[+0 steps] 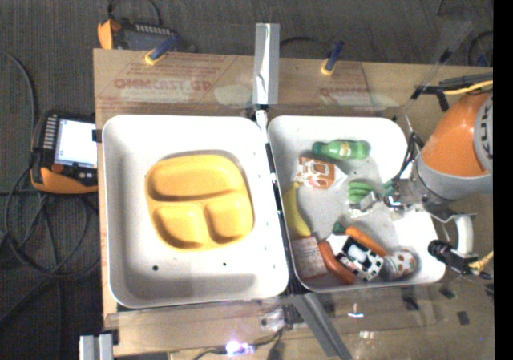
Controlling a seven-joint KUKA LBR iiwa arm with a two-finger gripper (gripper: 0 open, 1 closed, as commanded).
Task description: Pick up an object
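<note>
On the counter (120,86), the left bin (120,214) carries a yellow divided tray (200,198) lying flat in its middle, away from the clutter. The right bin (385,130) holds the loose things to pick from: a banana (295,214) along its left wall, a green bottle (341,148) near the top, a carrot (367,239) and small packets toward the bottom. The end effector (377,196) hangs low over a small green object (361,188) in the bin's middle, likely the chosen target; whether it is clenched or released, I cannot tell.

yellow tray (200,198); green bottle (341,149)
</note>
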